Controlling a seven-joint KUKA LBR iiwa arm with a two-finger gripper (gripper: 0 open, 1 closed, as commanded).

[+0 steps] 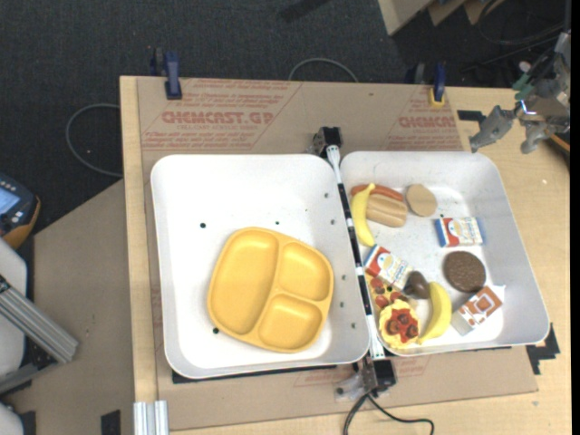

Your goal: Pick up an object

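Jaws (pixel 497 127) sit at the worktop's (pixel 136 243) far right corner, outside the bins; can't tell if wide or narrow, nothing seen between them. All candidate items lie below-left of the jaws in the right bin (pixel 517 243): hot dog (pixel 385 208), round cracker (pixel 421 199), two bananas (pixel 361 220) (pixel 439 311), chocolate cookie (pixel 464 270), small cartons (pixel 458 232) (pixel 387 265) (pixel 480 306). Further left of the jaws, left bin (pixel 181 243) holds a yellow divided plate (pixel 270 288)
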